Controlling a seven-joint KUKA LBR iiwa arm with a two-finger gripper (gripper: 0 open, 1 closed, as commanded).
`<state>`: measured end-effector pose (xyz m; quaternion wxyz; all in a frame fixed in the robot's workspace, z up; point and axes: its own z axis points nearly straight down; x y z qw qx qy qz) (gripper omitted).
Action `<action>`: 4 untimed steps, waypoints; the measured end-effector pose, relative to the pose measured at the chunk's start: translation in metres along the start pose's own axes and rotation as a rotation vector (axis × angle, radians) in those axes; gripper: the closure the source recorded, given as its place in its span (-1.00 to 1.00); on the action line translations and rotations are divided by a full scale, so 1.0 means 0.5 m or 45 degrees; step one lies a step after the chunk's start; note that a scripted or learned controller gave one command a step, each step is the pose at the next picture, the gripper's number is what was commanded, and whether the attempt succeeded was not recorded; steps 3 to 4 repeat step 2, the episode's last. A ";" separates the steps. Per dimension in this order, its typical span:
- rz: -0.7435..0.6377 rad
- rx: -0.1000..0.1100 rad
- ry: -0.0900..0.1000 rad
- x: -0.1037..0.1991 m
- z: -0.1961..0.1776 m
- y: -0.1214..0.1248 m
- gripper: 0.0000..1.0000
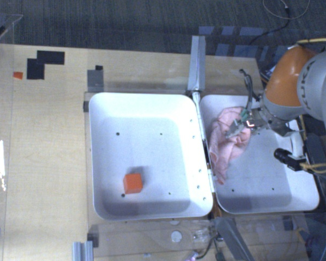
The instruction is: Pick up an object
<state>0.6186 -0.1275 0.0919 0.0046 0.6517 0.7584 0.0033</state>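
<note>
- Plainly, one pink cloth (228,141) lies crumpled in the right bin (271,200), against that bin's left wall and just beside the divider between the two bins.
- The cloth's long axis runs from its upper end, near the gripper, down and slightly left toward a narrower tail that points at the bin's lower left; the upper part is bunched and wider.
- One gripper (244,121) sits at the cloth's upper right edge, over the bunched folds; it appears to touch the fabric, but whether the fingers are spread, closed or pinching cloth cannot be told from this view.
- One arm (301,88), grey with an orange band, reaches in from the right and covers the right bin's upper right corner.
- One black cylindrical part (287,157) sticks out below the wrist, over the right bin's floor, well apart from the cloth.
- One orange block (133,183) rests in the left bin (141,105), toward its lower middle, well apart from the cloth and on the other side of the divider.
- Two white bins stand side by side; a grey metal bar (196,64) rises from the gap between them at the top.
- On the wooden bench (43,156), far left, lie one stepped black shape (43,63) and one small orange square (18,75) beside it.
- Nothing lies on top of the cloth; the bin wall at its left is the closest obstacle.
</note>
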 end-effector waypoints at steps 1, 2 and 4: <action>-0.002 -0.010 -0.001 0.002 -0.025 0.006 1.00; -0.235 0.002 0.002 0.128 -0.190 0.108 1.00; -0.235 0.002 0.002 0.128 -0.190 0.108 1.00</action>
